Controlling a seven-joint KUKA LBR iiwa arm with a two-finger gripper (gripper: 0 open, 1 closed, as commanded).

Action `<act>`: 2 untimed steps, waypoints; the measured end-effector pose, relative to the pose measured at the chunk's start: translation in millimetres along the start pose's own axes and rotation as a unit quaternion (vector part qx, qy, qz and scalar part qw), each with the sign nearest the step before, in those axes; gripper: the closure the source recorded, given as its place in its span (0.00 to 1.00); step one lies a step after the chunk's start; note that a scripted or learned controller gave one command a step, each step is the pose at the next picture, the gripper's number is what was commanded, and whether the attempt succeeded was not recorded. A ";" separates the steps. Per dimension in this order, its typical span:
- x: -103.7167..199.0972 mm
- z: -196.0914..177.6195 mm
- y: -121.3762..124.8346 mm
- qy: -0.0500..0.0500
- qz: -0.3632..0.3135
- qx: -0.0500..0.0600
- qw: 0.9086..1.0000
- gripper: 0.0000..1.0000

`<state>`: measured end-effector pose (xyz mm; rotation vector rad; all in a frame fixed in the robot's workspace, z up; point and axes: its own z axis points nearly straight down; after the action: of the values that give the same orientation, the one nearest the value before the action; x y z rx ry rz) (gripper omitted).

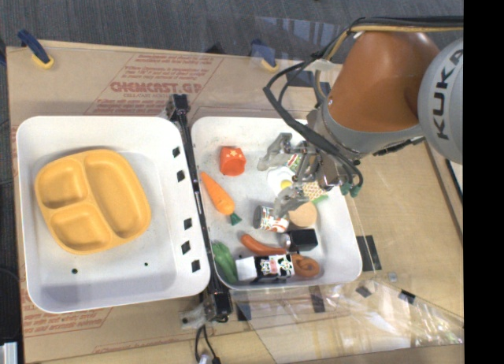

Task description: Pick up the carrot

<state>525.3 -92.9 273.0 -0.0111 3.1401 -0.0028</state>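
The carrot [216,191], orange with a green stub at its lower end, lies at a slant near the left wall of the right bin [206,135]. My gripper [282,173] hangs over the middle of that bin, to the right of the carrot and well apart from it. Its two fingers stand spread, one toward the bin's far side and one toward the near side, so it is open. Nothing sits between them that I can make out.
A red block [231,160] lies just beyond the carrot. A small can [272,218], a tan disc [302,214], a black item [303,238], a sausage [256,243], a green vegetable [224,260] and a bottle [268,266] crowd the near side. The left bin holds a yellow divided plate [90,197].
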 end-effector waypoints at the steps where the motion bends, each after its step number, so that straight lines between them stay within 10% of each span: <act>1: -44.7 156.4 3.6 0.000 -0.071 -0.002 0.997 0.00; 2: -51.8 180.9 -7.0 0.001 0.060 -0.001 0.998 0.00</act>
<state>577.4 -99.9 92.2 0.1773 3.1376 0.0003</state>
